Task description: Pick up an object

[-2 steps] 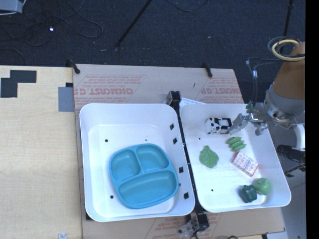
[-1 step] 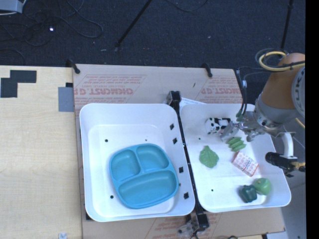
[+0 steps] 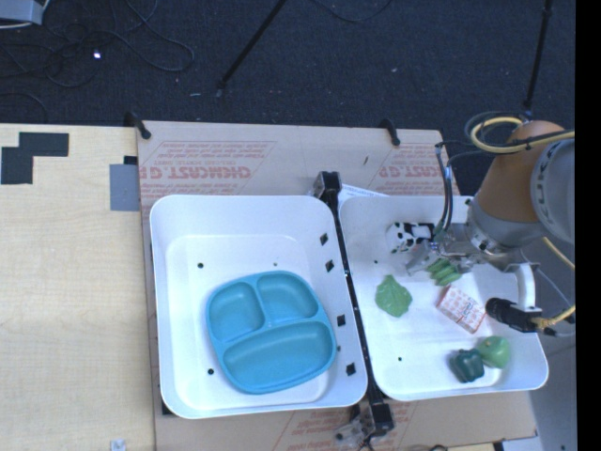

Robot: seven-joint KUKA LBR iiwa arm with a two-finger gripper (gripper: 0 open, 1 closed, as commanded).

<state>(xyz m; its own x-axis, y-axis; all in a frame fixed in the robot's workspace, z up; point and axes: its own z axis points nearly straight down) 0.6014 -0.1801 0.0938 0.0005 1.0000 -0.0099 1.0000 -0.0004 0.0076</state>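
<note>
Camera view, end effector (image 3: 434, 255) over right bin (image 3: 526, 379), grip state unclear, cardboard (image 3: 211, 163) lettering mirrored (unreadable), red-and-white packet (image 3: 462, 308) print illegible

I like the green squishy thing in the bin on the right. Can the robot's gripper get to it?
Probably yes. The green squishy thing lies by itself on the floor of the right bin, with nothing on top of it. The gripper sits close by, just up and to its right, in the same bin.
</note>
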